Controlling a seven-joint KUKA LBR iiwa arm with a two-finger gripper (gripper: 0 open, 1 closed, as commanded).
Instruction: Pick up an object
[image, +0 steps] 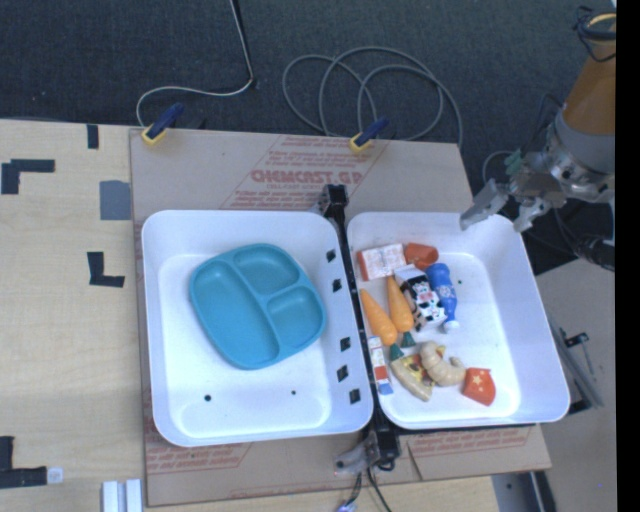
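The right bin (510, 290) holds a heap of toy food: two orange carrots (388, 308), a blue bottle (441, 289), a black-and-white cow figure (428, 302), a white-and-red box (381, 261), a red piece (479, 386), a tan pastry (443, 365) and a pizza-like slice (410, 374). My gripper (502, 208) hangs above the bin's far right corner, its two grey fingers (480, 206) spread apart with nothing between them. It is clear of all the toys.
The left bin (170, 330) holds a blue divided plate (258, 303). Both bins rest on a cardboard sheet (290, 175) fixed by clamps (160, 125). Cables (360, 85) loop on the dark floor behind.
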